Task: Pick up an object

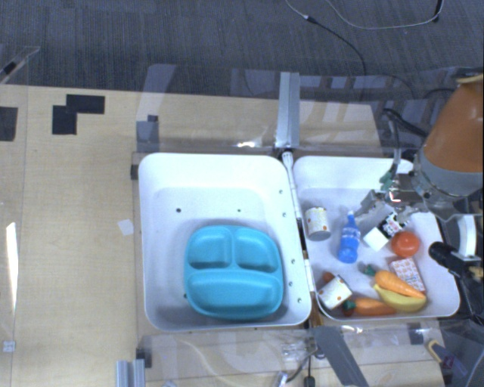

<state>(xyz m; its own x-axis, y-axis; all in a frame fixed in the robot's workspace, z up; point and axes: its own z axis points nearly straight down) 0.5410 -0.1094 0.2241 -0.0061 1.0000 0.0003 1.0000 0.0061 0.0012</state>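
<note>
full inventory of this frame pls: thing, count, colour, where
bins: 2, white, side by side on the bench
divided tray: 1, light blue, three compartments, in the left bin
small can: 1, white with a label, right bin, left side
bottle: 1, blue, right bin, middle
round fruit: 1, red-orange, right bin, right side
carton: 1, white with red pattern, below the round fruit
carrots: 2, orange, right bin, near edge
banana: 1, yellow, under one carrot
cup: 1, white, right bin, near-left corner
cable: 1, white, on the grey floor behind
arm: 1, grey with orange band, over the right bin
gripper: 1, grey, low among the right bin's objects
</note>
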